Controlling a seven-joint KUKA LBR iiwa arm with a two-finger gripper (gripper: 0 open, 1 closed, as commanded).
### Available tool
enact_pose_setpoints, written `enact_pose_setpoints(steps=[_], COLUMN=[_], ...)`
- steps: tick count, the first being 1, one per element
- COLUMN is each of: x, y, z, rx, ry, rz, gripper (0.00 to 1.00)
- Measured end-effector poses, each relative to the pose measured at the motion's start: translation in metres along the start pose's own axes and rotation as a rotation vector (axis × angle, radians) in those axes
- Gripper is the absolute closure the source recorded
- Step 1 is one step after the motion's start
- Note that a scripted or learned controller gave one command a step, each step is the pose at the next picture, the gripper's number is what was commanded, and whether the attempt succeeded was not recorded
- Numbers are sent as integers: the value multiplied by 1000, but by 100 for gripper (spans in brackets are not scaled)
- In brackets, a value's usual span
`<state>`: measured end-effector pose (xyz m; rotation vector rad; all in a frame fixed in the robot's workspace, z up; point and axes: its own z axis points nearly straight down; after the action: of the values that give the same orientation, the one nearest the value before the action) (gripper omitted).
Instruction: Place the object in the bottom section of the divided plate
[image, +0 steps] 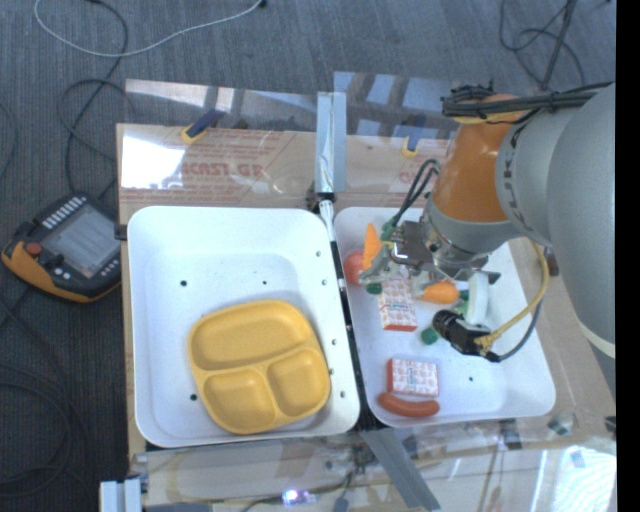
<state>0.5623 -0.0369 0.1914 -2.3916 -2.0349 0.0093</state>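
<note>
yellow divided plate (260, 365), flat in left bin (160, 300)

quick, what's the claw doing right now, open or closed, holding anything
Claw: low in the right bin among the toy food; cannot tell whether it is open, closed or holding anything.

1. Your divided plate (260, 373) looks like smooth yellow plastic with a soft, low sheen.
2. Both white bins, left (160, 300) and right (525, 385), read as smooth moulded plastic, faintly glossy.
3. The arm (570, 170) shows you a matt grey casing, and its orange band (475, 175) is smooth and slightly shiny.
4. The sausage (408, 405) looks like glossy toy plastic; the two small cartons (412, 376) and (398, 305) look like printed paper or card.
5. The clear sheet (230, 165) behind the bins is glossy and reflective.
6. The floor (60, 110) is a rough, matt dark carpet weave.
</note>
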Motion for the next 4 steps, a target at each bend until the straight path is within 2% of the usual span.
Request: enact_pose_setpoints(steps=[1,2,3,4], x=[75,75,114,121], y=[-26,-26,-22,-100], z=[8,8,29,9], rx=[-2,-2,-18,-1], ry=[3,3,-27,2], rz=[-125,-125,126,-148], gripper=[100,0,0,0])
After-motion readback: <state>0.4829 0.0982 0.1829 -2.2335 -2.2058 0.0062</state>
